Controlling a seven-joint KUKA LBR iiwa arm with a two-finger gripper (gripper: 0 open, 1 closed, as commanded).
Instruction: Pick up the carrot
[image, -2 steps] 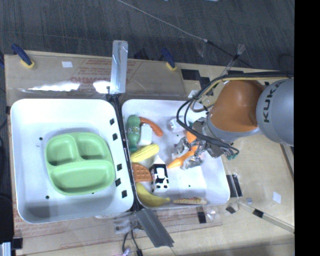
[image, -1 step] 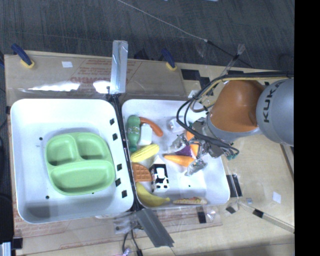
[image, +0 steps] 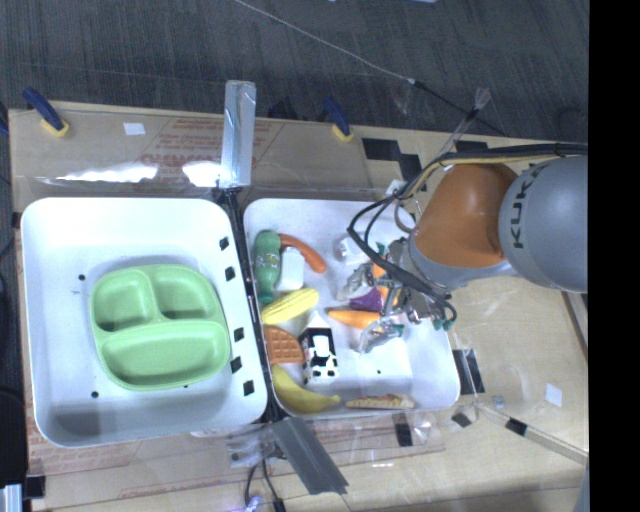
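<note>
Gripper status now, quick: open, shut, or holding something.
Gripper: low in the right bin, right beside the carrot; whether it is open, shut, or holding anything cannot be told from this view.

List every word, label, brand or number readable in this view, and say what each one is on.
"KU": black letters on the grey arm housing, running vertically, cut off at the frame edge.
Faint reddish print on the brown cardboard strip behind the two bins: too blurred to read.
Small white stickers on the bench: no legible text.
</note>
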